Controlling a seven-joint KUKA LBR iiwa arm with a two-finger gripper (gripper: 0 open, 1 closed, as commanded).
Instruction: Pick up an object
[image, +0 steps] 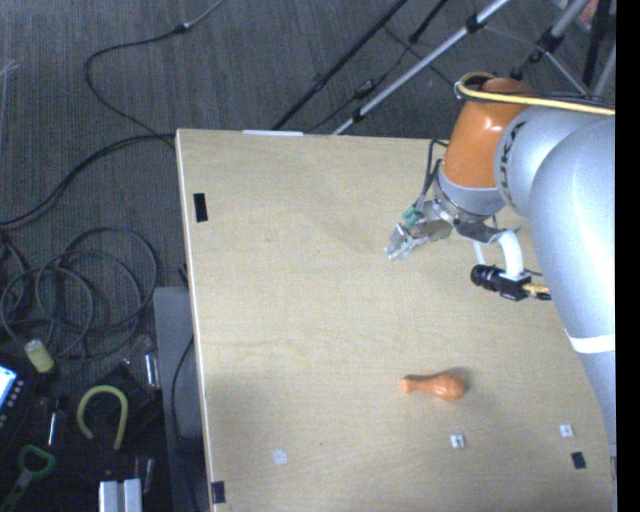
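Camera view, orange object (436, 385) well below tool (404, 243)

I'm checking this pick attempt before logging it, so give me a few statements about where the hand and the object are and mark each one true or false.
1. The orange object lies on the tan board. True.
2. The hand holds the orange object. False: the object lies on the board, apart from the hand and nearer the camera.
3. The arm reaches in from the right of the camera view. True.
4. The orange object sits at the board's far left corner. False: it is toward the near right part.
5. A black cable lies coiled on the floor left of the board. True.
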